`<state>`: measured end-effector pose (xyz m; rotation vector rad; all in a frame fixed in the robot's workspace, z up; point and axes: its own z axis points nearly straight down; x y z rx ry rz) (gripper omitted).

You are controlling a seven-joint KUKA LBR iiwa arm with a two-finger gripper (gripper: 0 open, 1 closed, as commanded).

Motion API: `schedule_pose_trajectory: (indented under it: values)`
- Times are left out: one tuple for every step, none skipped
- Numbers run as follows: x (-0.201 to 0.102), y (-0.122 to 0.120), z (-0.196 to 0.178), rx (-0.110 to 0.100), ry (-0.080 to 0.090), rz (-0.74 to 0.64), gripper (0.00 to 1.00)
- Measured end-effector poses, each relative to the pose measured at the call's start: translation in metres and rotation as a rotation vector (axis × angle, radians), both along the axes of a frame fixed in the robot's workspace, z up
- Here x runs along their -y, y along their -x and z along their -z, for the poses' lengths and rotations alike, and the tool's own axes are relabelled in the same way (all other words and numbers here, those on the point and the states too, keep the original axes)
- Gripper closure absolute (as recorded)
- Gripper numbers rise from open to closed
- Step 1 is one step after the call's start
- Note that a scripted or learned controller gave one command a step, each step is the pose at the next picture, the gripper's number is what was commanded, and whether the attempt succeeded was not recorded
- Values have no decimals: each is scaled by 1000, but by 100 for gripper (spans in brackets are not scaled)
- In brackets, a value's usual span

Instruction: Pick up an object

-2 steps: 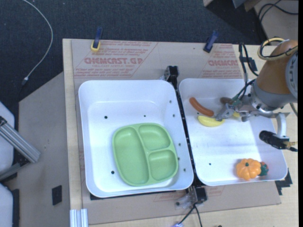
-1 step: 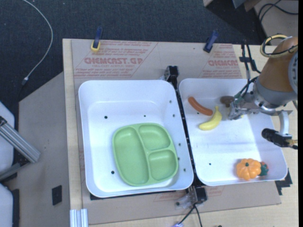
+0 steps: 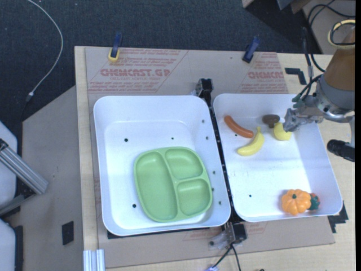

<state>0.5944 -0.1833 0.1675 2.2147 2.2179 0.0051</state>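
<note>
The claw (image 3: 289, 124), whose grip state I cannot tell, sits over a small, rounded yellow lemon (image 3: 281, 132) in the right bin (image 3: 316, 168).

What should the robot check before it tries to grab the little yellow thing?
1. Gripper is over the right bin: ok.
2. Gripper is right next to the small yellow piece: ok.
3. Yellow piece is between the fingers: cannot tell.
4. Small brown piece lies very close, might get bumped: not ok.
5. Banana and sausage lie off to the side: ok.
6. Pumpkin sits far away in the near corner: ok.
</note>
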Motion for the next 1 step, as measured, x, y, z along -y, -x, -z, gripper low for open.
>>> schedule_pose_trajectory:
  values:
    - [0, -2, -54, 0, 0, 0, 100]
